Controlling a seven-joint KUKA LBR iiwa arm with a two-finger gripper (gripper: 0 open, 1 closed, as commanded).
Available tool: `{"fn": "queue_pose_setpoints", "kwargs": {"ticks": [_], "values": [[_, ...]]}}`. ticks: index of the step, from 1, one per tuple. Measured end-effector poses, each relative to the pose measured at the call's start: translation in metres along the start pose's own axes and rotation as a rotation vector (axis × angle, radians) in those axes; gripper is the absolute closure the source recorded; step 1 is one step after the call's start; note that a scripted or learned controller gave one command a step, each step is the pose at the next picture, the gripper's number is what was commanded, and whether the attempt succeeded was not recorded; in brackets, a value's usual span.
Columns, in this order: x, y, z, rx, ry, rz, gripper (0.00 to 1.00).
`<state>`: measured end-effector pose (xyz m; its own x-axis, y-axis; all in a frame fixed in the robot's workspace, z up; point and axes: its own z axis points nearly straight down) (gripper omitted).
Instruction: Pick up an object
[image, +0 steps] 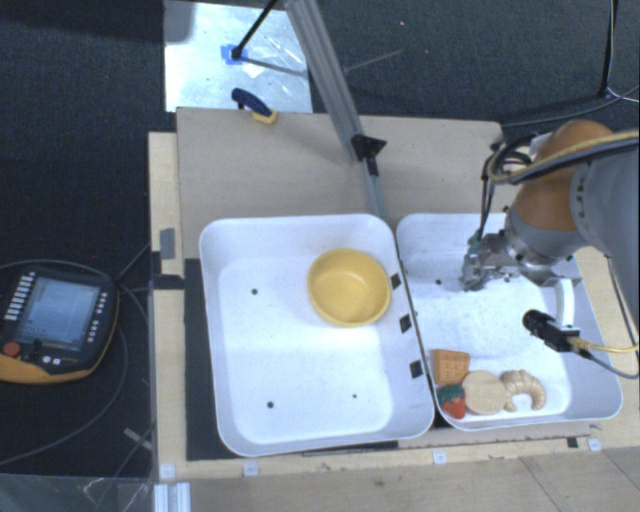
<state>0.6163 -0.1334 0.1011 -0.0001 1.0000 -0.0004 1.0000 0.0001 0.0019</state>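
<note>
Worktop (300, 160): left bin (290, 400) holds yellow bowl (349, 286); right bin (455, 235) holds toy foods (487, 385) clustered at its six-o'clock edge. Jaws (474, 272), spread or pinched cannot be told, hover at the bin's twelve o'clock; foods lie toward six o'clock from them, well apart.

Bench (290, 160) w/ 2 white bins (230, 400)
</note>
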Motion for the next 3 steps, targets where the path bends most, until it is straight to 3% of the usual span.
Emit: {"fn": "queue_pose_setpoints", "kwargs": {"ticks": [1, 3], "values": [[0.005, -0.001, -0.062, -0.004, 0.0, -0.001, 1.0], [0.002, -0.003, -0.133, -0.001, 0.0, -0.001, 1.0]]}}
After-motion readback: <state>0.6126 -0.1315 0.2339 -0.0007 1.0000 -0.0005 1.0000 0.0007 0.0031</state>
